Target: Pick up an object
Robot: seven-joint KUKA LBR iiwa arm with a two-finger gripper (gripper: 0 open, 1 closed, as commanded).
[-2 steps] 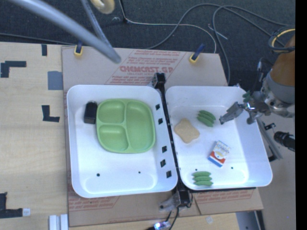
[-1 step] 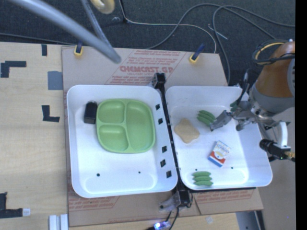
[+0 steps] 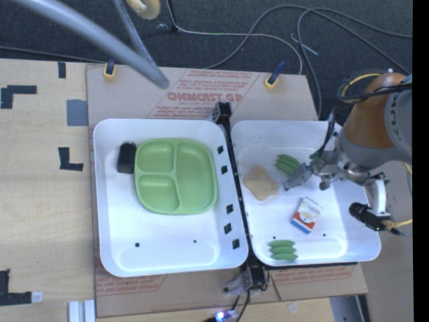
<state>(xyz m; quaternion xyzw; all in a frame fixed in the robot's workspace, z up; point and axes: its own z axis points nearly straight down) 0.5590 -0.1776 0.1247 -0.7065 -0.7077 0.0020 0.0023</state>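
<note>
Here, two white bins sit side by side on a brown cardboard sheet (image 3: 201, 89). The robot arm (image 3: 375, 123) comes in from the right and reaches down into the right bin (image 3: 355, 247). Its gripper (image 3: 300, 177) is low over the middle of that bin. It is small and dark in this view, and I cannot tell if it is open or closed, or if it has anything in it. The tip of the gripper is just beside a green bean pod (image 3: 288, 163), which lies a little above it, and it may be touching the pod, but that is hard to see. On the other side of the tip, close by, lies a tan sponge-like block (image 3: 261, 182). A small white box with blue and red on it (image 3: 305, 215) lies lower down in the same bin, near the gripper but apart from it. Near the bottom edge of the right bin there is a second green pod toy (image 3: 283, 249), well apart from the gripper. The left bin (image 3: 161, 253) has a green plate with three parts (image 3: 176, 176) lying flat in it. A small black block (image 3: 126, 157) sits right next to the plate on its left side, touching or almost touching it. Black cables (image 3: 281, 25) run across the dark floor at the top.
</note>
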